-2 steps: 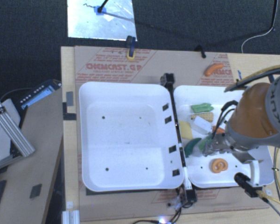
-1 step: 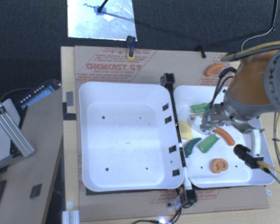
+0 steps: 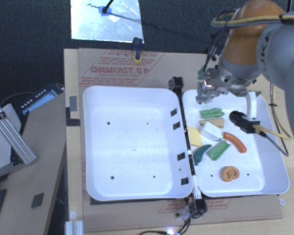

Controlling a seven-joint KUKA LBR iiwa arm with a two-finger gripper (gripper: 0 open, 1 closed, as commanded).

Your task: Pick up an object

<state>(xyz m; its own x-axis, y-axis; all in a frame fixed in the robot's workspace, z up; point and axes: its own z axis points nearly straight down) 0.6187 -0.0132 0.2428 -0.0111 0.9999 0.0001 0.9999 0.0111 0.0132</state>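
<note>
My gripper point(image 3: 204, 96) hangs over the back left corner of the right bin point(image 3: 272, 173), just behind a flat green piece point(image 3: 211, 113). Nothing shows in its grasp. Below the green piece lie a cream block point(image 3: 212, 129) and a yellow block point(image 3: 194, 137). Toward the front are a teal piece point(image 3: 201, 153), a green cylinder point(image 3: 218, 150) and an orange-red sausage point(image 3: 235, 142). A brown pretzel-like ring point(image 3: 230, 173) lies alone near the front of the bin.
The left bin point(image 3: 132, 141) sits beside the right one, with a black-clipped divider point(image 3: 183, 131) between them. Both stand on a cardboard sheet point(image 3: 117, 70). A shiny plate point(image 3: 105, 13) lies behind the bench.
</note>
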